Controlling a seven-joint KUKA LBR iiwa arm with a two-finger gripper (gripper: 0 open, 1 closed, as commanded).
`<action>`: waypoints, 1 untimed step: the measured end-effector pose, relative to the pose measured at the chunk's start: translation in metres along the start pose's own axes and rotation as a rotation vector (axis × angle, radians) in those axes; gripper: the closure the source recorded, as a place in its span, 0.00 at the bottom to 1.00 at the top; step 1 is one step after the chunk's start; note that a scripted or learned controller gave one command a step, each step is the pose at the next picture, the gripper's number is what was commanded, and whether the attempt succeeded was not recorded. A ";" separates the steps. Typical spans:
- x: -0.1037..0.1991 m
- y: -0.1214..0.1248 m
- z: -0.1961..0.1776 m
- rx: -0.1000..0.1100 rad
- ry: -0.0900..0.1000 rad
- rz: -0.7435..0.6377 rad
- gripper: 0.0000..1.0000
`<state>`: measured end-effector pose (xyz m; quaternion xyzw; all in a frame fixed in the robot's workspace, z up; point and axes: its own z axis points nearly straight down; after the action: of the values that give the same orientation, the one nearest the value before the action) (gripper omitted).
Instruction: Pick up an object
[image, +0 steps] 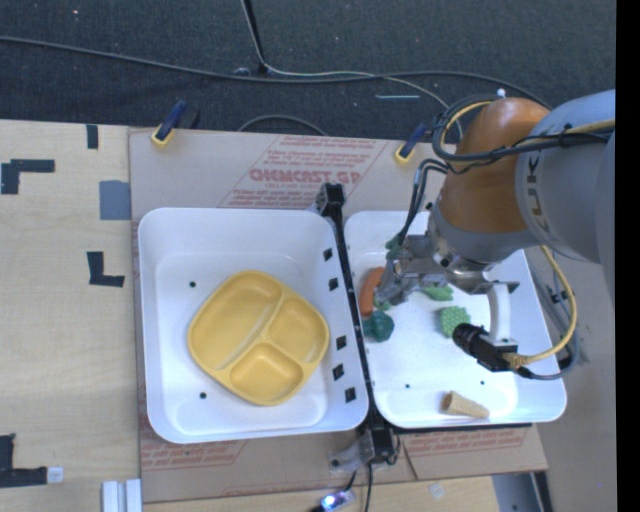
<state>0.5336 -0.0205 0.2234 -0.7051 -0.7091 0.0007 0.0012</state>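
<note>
We saw a pale wooden bench (60, 330) with black tape marks (100, 270) at nine o'clock. A brown cardboard sheet (290, 170) lay on it, clamped by yellow clips (168, 124) at twelve. Beyond lay dark carpet (120, 30) crossed by thin cables (255, 40).

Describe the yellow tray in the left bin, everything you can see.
The yellow tray is a rounded-square plate, plastic by its look, with three compartments split by raised ridges: one long one along its upper left, two smaller ones on the lower right. It lies flat, right side up, turned at a slant, near the middle of the left bin. Its compartments hold nothing, and it touches only the bin floor.
</note>
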 end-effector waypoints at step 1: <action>0.042 -0.011 0.001 0.000 0.000 0.001 1.00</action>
<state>0.5225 0.0211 0.2221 -0.7053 -0.7089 0.0008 0.0011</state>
